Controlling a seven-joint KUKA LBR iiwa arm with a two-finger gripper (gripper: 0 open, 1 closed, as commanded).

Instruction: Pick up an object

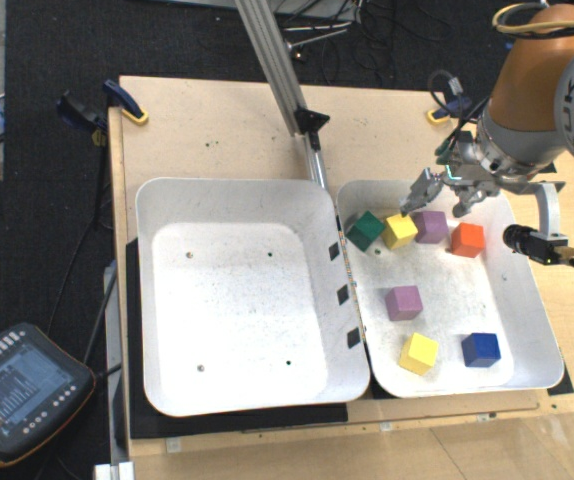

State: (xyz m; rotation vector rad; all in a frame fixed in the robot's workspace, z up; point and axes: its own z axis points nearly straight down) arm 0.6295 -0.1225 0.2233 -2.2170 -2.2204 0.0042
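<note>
Pick is not yet done: no cube is sitting between the fingers of the two-finger tool [445, 194], which is hanging spread apart and grasping nothing over the back of the right shallow white plastic bin [527, 313]. Everything from closing on a block to lifting it looks to be left.

Candidate objects are all lying in that right bin. A row is sitting along the back: a dark green cube [366, 231], a small yellow cube [400, 230] touching it, a pale purple cube [431, 226] just beside the yellow one, and an orange cube [467, 238] slightly apart on the right. The tool is hovering nearest the pale purple cube and the orange cube, so one of them is probably the target; which one cannot be told.

Further forward a second purple cube [403, 302] is standing alone mid-bin, with a second yellow cube [419, 352] and a dark blue cube [480, 349] near the front rim.

Room: the back row is crowding, with cubes touching and the bin's rear wall close behind, so fingers are risking a nudge on neighbours. The middle purple cube is offering free space on all sides. The left white bin [167, 268] is lying beside it on the beige wooden desk [217, 118], and a slanted grey metal pole [277, 63] is ending near the bins' shared back corner, left of the tool.
</note>
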